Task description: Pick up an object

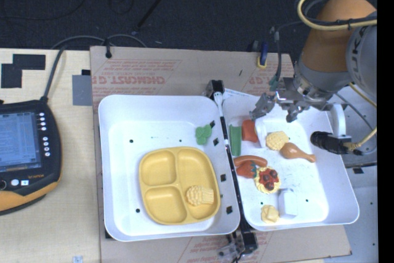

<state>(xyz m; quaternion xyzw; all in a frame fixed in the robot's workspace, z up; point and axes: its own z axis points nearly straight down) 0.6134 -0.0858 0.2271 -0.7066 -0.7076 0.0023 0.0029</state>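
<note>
The hand (pixel 281 105) is poised over the right bin's (pixel 345 206) far corner, fingers spread and nothing held. The nearest pick, the red block (pixel 249 130), lies just below; a straight descent is advised, clear of the green piece (pixel 235 139) alongside.

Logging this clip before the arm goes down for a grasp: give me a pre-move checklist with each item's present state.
1. Gripper over the right bin, the one with loose toys: ok.
2. Gripper free of any object: ok, nothing between its fingers.
3. Finger opening: ok, spread apart.
4. Target beneath it stands apart: not ok, the red piece sits right beside the green piece.
5. Corn lies in the yellow plate in the left bin, out of the path: ok.
6. Height above the toys: cannot tell.
</note>
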